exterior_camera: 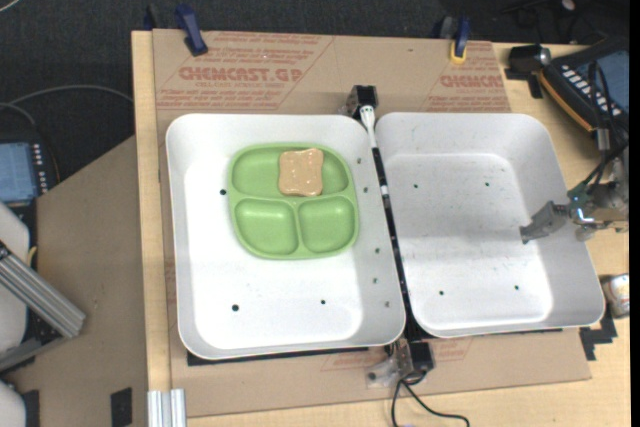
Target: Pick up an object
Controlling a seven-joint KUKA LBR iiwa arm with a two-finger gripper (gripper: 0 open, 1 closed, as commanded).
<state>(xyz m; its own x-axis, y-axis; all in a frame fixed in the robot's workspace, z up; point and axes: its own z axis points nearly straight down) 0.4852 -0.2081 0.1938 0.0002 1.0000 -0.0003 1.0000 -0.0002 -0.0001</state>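
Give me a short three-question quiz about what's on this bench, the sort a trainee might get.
1. True or false: the green plate lies in the right bin.
2. Which section of the plate holds the tan slice of toast?
A. the large upper one
B. the lower left one
C. the lower right one
3. Fill in: the gripper is over the ____ bin, near the edge farthest from the plate.

Key
1. False. The plate lies in the left bin.
2. A. The toast rests in the large upper section; the two smaller lower sections have nothing in them.
3. Right.
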